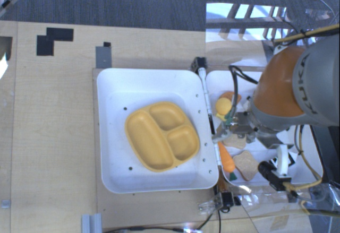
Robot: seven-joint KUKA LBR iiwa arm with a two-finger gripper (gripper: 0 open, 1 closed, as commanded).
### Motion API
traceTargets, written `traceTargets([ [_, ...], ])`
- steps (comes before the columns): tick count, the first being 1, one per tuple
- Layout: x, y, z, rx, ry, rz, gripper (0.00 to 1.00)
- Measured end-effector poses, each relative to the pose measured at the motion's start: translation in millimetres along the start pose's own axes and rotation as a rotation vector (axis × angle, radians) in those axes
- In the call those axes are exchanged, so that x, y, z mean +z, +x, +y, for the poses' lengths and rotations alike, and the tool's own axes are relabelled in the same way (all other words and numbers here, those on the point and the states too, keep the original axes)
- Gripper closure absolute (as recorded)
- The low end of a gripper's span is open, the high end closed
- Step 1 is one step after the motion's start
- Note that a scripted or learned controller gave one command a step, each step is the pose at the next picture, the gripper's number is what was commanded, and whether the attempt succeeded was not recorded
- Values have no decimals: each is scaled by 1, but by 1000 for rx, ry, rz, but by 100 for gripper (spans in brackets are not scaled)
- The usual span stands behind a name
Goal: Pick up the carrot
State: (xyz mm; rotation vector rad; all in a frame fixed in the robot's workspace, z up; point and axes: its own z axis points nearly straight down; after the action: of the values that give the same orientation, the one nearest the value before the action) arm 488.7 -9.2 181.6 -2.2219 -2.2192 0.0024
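1. The left bin (109, 120) is a shallow white tray of smooth plastic with rounded corners, sitting on a pale wood-grain bench (48, 136).
2. In it lies a yellow divided plate (161, 135), matte, with a rounded outline and three compartments: one long one on its lower-left side and two smaller ones toward the upper right. It sits turned at an angle in the middle of the bin.
3. The right bin (215, 80), also white, is largely covered by the arm (292, 88), which has a glossy orange band and a grey metal shell above it.
4. The carrot (227, 158) is a short, smooth orange piece, tapered, lying in the lower-left corner of the right bin, close to the wall shared with the left bin.
5. The gripper (229, 130) is just above the carrot in the frame, near it; whether they touch is unclear. I cannot tell how its fingers stand, as the wrist hides them.
6. Beside the carrot, on its right, lies a tan, rough-looking flat piece (246, 165) shaped like a bread slice. Above the gripper sits a rounded yellow object (223, 104), with something orange (229, 96) behind it.
7. Letters on the grey shell at the right edge are partly visible, and seem to read "KUK".
8. Black square marks (53, 40) sit on the bench at upper left.
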Motion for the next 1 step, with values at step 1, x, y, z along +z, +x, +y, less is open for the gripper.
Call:
traceTargets([
  [1, -1, -23, 0, 67, -2, -1, 0],
])
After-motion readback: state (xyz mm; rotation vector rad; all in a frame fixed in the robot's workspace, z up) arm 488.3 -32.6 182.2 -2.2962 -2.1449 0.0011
